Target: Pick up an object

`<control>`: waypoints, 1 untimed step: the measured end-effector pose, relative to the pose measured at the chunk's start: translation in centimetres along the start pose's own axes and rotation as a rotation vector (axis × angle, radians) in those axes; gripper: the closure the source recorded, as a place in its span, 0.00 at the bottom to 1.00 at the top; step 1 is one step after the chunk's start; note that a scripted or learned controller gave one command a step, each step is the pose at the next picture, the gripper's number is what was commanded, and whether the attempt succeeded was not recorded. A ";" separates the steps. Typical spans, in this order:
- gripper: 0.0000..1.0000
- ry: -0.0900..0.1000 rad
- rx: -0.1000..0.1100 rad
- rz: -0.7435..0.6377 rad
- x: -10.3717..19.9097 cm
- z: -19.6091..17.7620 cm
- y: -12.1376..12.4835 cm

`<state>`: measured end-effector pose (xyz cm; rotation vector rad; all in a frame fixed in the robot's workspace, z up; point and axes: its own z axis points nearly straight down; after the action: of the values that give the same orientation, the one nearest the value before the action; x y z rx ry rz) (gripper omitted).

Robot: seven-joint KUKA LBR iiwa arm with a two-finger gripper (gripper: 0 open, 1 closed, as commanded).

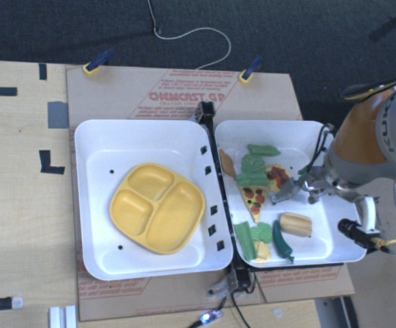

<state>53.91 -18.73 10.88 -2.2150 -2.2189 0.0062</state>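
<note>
I've got the hand [285,193] low in the right bin [300,130], tip right by the pizza slice [254,198] and the red bits [277,176] next to it. Can't tell if it's open or closed from this slant, and nothing is visibly held, so I'm calling the pick not yet made.

Pickable stuff all sits in the right bin: green leafy piece [256,162] toward the back, pizza slice in the middle, tan bread-like roll [295,224] near the front, dark green pepper [282,240] and a lighter green piece with yellow [256,241] along the front wall.

To do this well I'd pick one target and centre over it. The roll looks the best bet: chunky, apart from its neighbours. The pizza slice is flat and touches the leafy piece, likely to slip or drag both.

Around: the left bin [89,183] holds a yellow divided plate [157,208], well apart, no bother. The divider wall between bins is near the pizza slice, so coming down on that side is tight. The front-wall items crowd each other. A cable [184,33] lies behind the bench [20,183].
</note>
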 end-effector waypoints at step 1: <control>0.00 -0.003 -0.006 0.000 0.1 2.5 0.0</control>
<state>53.92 -18.63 8.36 -2.2193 -2.2234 0.0027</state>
